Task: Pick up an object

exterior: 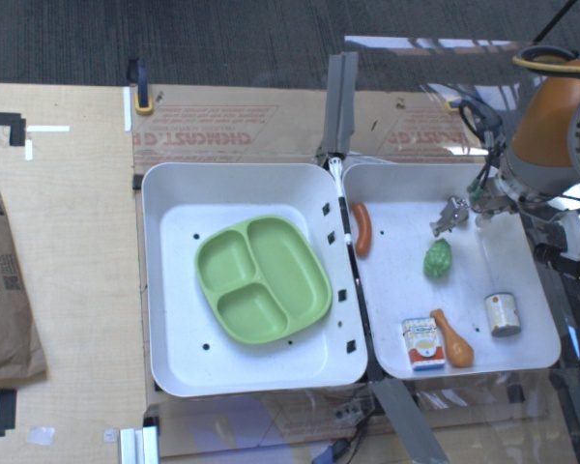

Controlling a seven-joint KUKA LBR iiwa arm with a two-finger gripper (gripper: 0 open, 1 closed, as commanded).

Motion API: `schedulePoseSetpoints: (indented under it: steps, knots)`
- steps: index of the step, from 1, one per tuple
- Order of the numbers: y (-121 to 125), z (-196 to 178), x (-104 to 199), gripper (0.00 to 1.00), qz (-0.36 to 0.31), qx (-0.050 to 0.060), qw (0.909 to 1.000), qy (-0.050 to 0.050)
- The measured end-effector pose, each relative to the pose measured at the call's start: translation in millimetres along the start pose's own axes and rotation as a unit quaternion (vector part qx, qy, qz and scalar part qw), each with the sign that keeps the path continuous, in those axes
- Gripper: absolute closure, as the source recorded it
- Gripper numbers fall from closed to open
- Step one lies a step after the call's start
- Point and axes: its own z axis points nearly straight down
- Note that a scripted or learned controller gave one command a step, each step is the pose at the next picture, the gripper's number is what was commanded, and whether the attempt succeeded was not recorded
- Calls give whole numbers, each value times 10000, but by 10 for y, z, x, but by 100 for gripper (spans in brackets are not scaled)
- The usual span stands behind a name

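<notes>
Hovering over the upper right part of the right bin (pixel 464 189), the gripper (pixel 451 217) hangs from the grey arm with its orange band (pixel 546 114), which reaches in from the right. Its small metal fingers are too small and dim to say whether they are spread or closed, and nothing can be seen between them. Just below the gripper and apart from it lies a green bumpy fruit (pixel 438 259) on the bin floor. To the left, against the bin's left wall, lies a sausage (pixel 362 229), lengthwise along the wall. Nearer the front edge sit a small carton (pixel 423 343) and, touching its right side, an orange gourd-shaped toy (pixel 452 338) lying at a slant. Right of these, well apart, a small can (pixel 503 314) lies near the right wall. The left bin (pixel 174 259) holds a green divided plate (pixel 262 279) with three compartments, resting near its middle.
</notes>
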Motion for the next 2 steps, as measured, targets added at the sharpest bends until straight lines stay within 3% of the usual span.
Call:
schedulePoseSetpoints:
  steps: [1, 2]
  knots:
    - [-265, 151, 418, 0, -649, 14, 9979, 8]
    - [-671, -615, 311, 0, -592, 5, 9982, 4]
